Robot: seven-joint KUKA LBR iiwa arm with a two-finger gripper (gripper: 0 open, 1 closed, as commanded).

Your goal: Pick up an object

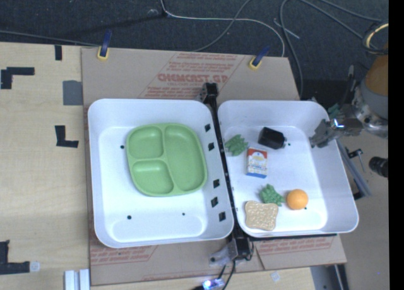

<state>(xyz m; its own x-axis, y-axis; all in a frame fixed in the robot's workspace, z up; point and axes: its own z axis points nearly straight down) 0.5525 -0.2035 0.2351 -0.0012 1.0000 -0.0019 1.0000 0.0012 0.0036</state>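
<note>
Bench (pixel 38 156) with cardboard sheet (pixel 183 74)
Two white bins sat on the cardboard: left bin (pixel 104 175) touching right bin (pixel 334 206); clamps (pixel 103 52) gripped its far edge.

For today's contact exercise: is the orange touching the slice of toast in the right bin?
Apart. The camera view shows a strip of white bin floor between the orange and the slice of toast.

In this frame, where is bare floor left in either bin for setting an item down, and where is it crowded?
Left bin: a bare strip along its near edge, below the green plate. Right bin: bare floor at its right side, between the black object and the orange. Crowded: the near corner, where cracker, green toy and orange cluster, with the small carton just above.
</note>
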